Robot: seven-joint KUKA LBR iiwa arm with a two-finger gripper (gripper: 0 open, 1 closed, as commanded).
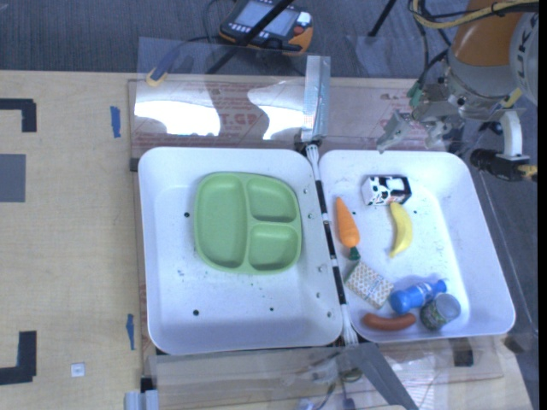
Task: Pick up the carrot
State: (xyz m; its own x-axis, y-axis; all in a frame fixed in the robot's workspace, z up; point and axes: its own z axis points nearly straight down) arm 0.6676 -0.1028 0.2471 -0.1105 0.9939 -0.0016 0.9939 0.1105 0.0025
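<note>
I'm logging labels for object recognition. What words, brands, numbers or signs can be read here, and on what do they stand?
None can be read.
Handheld device beyond the bins: screen too blurred.
Patterned packet in the right bin: print too small.
Blue bottle: no label legible.
Clear panel behind the bins: reddish marks, blurred by glare.

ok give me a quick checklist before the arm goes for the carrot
1. Carrot in view, right bin, near its left wall: ok.
2. Carrot top uncovered: ok.
3. Room around carrot: banana and toy cow lie apart to its right; patterned packet lies close below its green end: ok, with care.
4. Gripper over the carrot: not ok, it hangs above the bin's far rim.
5. Gripper free of any object: ok, nothing seen in it.
6. Finger opening: cannot tell.
</note>
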